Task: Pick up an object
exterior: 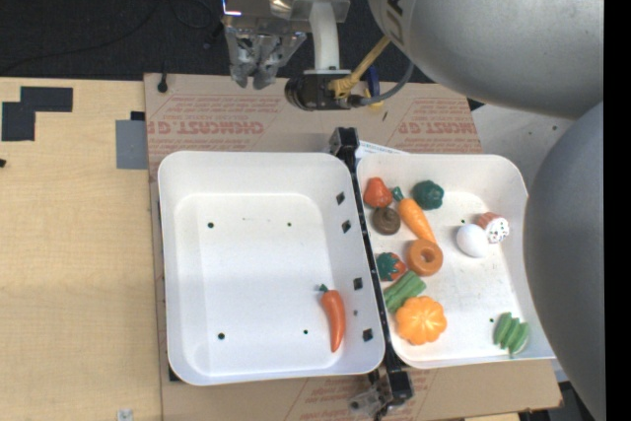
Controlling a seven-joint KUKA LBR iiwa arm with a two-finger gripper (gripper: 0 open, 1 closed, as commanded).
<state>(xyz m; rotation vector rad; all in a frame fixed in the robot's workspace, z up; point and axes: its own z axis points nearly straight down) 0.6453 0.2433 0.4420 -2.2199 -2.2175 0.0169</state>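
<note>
Up high, the big grey arm (493, 5) reaches in over the back of the bench. Its gripper (260, 66) hangs above the brown board (246, 118), well away from the toys, and its fingers look close together with nothing between them. The left bin (182, 261) has one red pepper (334, 318) near its front right corner. The right bin (513, 182) has a little pumpkin (421, 319), a carrot (417, 219), a donut ring (425, 258) and a white egg (472, 240).
</note>
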